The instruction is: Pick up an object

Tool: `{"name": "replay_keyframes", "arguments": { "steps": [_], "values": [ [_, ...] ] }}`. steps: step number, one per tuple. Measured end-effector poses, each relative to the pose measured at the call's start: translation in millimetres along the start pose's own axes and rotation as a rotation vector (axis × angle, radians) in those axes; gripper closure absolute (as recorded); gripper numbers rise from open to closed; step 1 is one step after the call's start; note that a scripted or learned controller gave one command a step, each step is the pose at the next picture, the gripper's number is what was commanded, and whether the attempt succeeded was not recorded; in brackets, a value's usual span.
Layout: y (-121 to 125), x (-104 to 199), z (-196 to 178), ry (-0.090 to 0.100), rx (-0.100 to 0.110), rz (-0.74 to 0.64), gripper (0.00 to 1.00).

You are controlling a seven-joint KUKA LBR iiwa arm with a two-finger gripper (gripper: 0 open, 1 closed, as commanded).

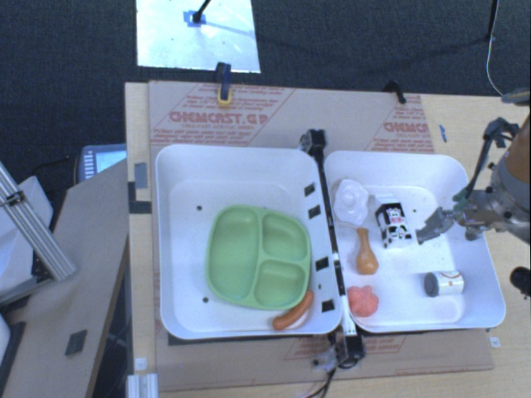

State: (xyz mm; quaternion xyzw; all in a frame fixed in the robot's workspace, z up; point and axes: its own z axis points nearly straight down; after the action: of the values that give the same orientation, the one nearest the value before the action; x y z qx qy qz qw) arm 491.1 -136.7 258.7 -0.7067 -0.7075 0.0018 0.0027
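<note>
Since black-and-white toy [393, 223] sits nearest me in right bin [477, 305], beside orange drumstick [365, 252], I pick it: looks light, rigid, blocky (flat sides best for pinch). My gripper [431, 225] hangs low just right of toy, wrist slanting in from right; jaw spread — cannot tell.

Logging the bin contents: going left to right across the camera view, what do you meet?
Green divided plate → sausage → orange drumstick-shaped toy → black-and-white toy → small can → gripper.
</note>
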Motion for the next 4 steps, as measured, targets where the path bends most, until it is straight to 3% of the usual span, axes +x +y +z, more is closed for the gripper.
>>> {"name": "replay_keyframes", "arguments": {
  "steps": [1, 4],
  "values": [
    [2, 0, -4, -0.002, -0.009, -0.002, 0.00],
    [13, 5, 126, 0.000, -0.003, 0.000, 0.00]
  ]
}}
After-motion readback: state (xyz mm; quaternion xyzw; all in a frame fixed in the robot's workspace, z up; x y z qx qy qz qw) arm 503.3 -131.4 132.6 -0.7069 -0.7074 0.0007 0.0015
